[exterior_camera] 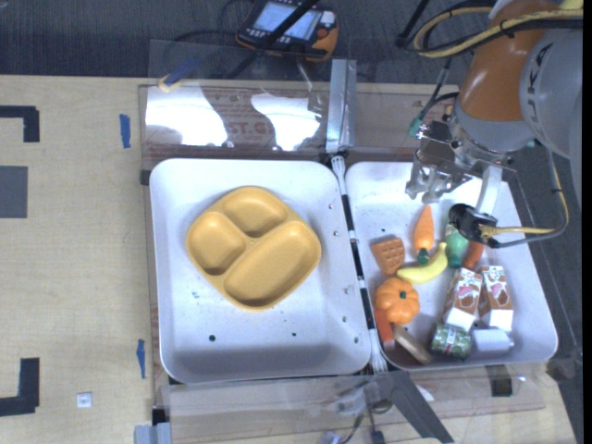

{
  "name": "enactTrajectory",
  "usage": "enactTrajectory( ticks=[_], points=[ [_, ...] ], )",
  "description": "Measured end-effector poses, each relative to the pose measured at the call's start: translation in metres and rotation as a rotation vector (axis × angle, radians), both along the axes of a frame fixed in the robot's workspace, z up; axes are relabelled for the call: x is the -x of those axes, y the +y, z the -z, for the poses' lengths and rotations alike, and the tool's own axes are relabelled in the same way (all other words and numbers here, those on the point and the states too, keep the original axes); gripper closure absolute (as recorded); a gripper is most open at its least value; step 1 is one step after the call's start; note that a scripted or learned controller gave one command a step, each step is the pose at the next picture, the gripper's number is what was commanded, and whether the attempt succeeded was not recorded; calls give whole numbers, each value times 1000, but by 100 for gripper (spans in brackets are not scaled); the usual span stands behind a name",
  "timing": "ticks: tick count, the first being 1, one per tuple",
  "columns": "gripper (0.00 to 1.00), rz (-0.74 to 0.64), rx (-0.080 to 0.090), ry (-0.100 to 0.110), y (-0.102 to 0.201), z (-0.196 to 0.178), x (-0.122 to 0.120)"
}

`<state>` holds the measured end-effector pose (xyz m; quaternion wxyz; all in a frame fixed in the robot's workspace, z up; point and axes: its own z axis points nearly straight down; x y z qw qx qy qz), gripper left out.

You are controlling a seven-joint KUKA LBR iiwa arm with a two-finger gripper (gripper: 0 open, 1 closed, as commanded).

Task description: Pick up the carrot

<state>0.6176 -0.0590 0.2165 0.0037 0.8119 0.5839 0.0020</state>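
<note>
Two shallow white bins sit side by side. Nearest the camera in the right bin (532, 276) lie a green-labelled packet (450, 341) and two small cartons (481, 297). Just beyond these rest an orange pumpkin (398, 300), a yellow banana (424, 269) and a waffle-like brown square (388, 251). The carrot (423, 228) lies lengthwise behind the banana, its narrow tip pointing away from the camera. The left bin (176, 276) holds a yellow divided plate (253, 246). Farthest back, the gripper (431, 188) hangs over the carrot's far tip, fingers slightly parted, nothing between them; whether they touch the carrot cannot be told.
</note>
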Motion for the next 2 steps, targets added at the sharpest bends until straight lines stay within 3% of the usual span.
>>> enactTrajectory(
  ticks=[1,2],
  points=[
    [100,-286,-5,12,-50,65,5],
    [100,-68,-6,12,-26,32,56]
  ],
)
